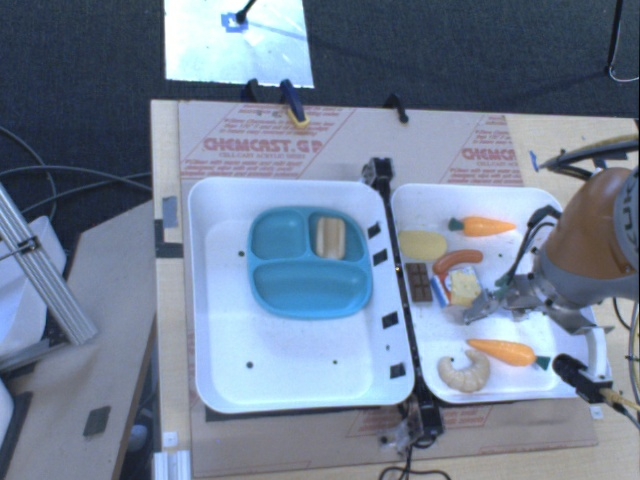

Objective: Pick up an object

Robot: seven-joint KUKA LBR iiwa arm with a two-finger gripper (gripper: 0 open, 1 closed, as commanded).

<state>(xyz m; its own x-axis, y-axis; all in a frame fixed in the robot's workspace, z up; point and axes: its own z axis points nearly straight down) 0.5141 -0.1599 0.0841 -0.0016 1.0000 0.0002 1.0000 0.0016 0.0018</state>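
Seen from above at a slant, two shallow white bins sit side by side on a table. The left bin [225, 368] holds a teal divided plate [305, 280], and a tan bread-like piece [329, 237] lies in the plate's upper right compartment. The right bin [425, 193] holds toy foods: a carrot [482, 226] near the top, a yellow potato-like piece [422, 244], a red sausage [457, 261], a brown chocolate bar [420, 282], a small yellow-and-white piece [463, 286], a second carrot [505, 352] lower down and a pale shrimp [466, 371] at the bottom. The grey arm with its orange band [598, 230] reaches in from the right, and the gripper [478, 311] hangs low over the right bin, its fingers [470, 314] just below the yellow-and-white piece and above the second carrot. Whether they are apart or together cannot be told. Under the bins lies a protective sheet printed with red lettering [262, 140]. Beyond the table is dark carpet [80, 48] with a shiny square plate [238, 28] on it.
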